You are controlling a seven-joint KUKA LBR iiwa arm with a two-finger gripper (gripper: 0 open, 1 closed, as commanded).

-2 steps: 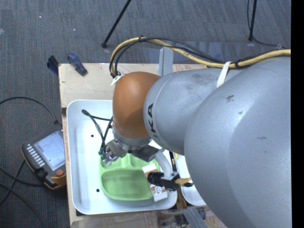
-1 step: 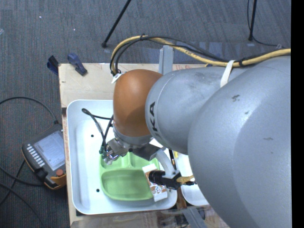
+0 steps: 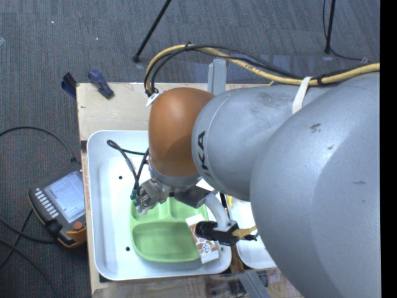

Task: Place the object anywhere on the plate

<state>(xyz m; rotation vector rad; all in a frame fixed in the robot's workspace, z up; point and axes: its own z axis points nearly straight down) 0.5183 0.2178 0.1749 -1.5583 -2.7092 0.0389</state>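
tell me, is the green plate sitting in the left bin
Yes, the green plate lies on the floor of the left bin, below the arm's orange band.

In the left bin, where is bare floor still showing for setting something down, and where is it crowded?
Bare white floor runs along the left bin's left wall, from its top-left corner down beside the green plate. The plate's front hollow is also bare. Crowded: the plate's back edge under the gripper, and its right edge, where a small carton leans.
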